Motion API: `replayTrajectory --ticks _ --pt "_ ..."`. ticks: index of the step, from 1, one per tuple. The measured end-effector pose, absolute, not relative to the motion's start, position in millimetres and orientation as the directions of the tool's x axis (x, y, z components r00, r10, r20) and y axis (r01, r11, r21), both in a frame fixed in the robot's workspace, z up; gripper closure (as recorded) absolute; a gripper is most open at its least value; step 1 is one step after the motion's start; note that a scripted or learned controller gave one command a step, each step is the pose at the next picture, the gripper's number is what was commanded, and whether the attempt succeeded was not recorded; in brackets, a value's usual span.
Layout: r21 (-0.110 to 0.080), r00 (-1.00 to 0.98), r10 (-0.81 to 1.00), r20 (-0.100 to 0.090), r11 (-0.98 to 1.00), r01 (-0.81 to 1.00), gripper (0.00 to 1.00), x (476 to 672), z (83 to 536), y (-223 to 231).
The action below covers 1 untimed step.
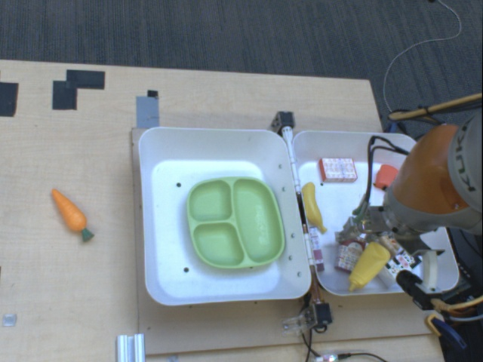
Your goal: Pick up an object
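Note:
The right bin (324, 277) holds a banana (311, 207) by its left wall, a red and white box (337, 170) at the back, and an orange-red block (386, 176) partly behind the arm. At the front lie a yellow squash-shaped toy (367, 268) and a small printed packet (347, 256). My gripper (365, 233) is low in this bin, right over the packet and the yellow toy's upper end. The arm's grey body and orange band (432, 173) cover the bin's right half.
A green three-part plate (235, 222) lies in the left bin (162, 202). An orange toy carrot (69, 213) rests on the bench at far left. Black cables (381, 145) run near the arm and the bench's front edge.

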State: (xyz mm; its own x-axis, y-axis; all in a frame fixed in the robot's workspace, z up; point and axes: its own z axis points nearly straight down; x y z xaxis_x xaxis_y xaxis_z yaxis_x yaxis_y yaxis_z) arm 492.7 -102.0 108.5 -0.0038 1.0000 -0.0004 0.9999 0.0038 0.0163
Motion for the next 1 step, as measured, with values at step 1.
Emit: replayTrajectory --ticks 1 --pt "0.003 -0.005 1.000 0.001 0.005 1.000 1.00 487.7 184.7 -40.6"
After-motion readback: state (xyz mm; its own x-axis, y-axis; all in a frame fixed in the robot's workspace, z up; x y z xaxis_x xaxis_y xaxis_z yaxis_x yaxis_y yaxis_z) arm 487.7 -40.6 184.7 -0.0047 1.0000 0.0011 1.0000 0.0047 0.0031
